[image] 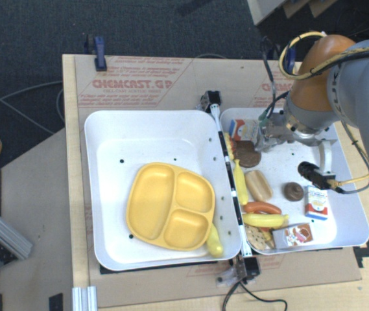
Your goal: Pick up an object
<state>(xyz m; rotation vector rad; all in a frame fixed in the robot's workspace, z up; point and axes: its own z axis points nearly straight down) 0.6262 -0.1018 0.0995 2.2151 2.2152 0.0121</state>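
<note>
The likeliest target, a dark brown round piece (248,155), lies at about ten o'clock in the right bin (349,229), close to the divider, where small food items crowd together: a bun (259,184), a red sausage (262,207) and a banana (265,220) run toward six o'clock. The left bin (106,141) carries a yellow divided plate (170,206), well apart from the arm's work. The arm (340,63) bends down from two o'clock with the gripper (265,135) just above that brown piece; whether the jaws are wide or narrow I cannot tell.

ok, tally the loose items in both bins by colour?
Yellow: 4 - tray, lemon, corn, banana
Brown: 4 - cookie, bun, doughnut, cracker
Red: 1 - sausage
Boxes, mixed colours: 3
Total: 12
</note>
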